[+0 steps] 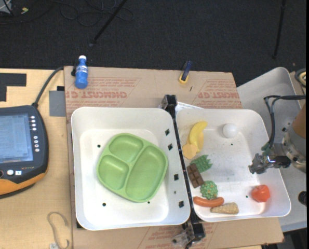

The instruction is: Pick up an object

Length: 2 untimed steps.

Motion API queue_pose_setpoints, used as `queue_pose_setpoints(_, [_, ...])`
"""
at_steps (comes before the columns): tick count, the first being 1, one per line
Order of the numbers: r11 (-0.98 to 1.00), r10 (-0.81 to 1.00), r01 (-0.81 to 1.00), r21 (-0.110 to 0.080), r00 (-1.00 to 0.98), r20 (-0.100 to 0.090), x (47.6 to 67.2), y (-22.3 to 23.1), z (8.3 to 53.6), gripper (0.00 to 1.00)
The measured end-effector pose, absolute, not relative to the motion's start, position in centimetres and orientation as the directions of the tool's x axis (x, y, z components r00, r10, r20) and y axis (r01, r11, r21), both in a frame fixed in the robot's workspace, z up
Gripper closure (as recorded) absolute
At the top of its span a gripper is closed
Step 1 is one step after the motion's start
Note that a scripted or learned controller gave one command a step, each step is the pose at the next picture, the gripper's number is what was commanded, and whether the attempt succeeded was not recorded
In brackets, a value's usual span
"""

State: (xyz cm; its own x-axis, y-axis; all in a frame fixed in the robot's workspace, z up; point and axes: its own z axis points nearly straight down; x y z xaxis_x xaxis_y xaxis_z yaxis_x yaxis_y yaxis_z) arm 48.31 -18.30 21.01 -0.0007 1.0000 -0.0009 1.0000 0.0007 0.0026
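I'm watching the feed now, and by my reading the pick has not landed yet: every object I can make out lies on the floor of the right-hand shallow white bin (258, 119), none lifted. The dark end effector (262, 163) sits low at that bin's right side, over the bin's right part, and the picture is too small and murky there for me to say how it is set or whether it has anything.

Closest to it, just on the near side, is a small red rounded toy, tomato-like (260, 193), and I'd judge that the likeliest target. Farther off, a white ball (229, 130) rests towards the far wall. Along the bin's left side I have a yellow plastic banana (196, 134), a green leafy toy piece (202, 164), a brown chocolate-bar block (195, 176), a green broccoli floret (209, 190), a red-orange sausage (208, 202) and a tan cone-shaped piece (225, 208).

The left-hand white bin (86, 139) carries a light green three-compartment plate (132, 167), untouched.

The arm comes in from the right, wrist reaching across the bin's right rim, cables looping above it. Everything of the task is left: close on something, then lift.
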Motion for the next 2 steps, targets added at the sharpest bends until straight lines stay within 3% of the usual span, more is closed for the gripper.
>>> queue_pose_setpoints(1, [0.001,1.000,1.000,0.000,-0.001,0.000,48.3,-18.4,22.8,1.00])
queue_pose_setpoints(2, [0.004,1.000,1.000,-0.004,-0.004,0.003,48.2,-13.0,21.8,1.00])
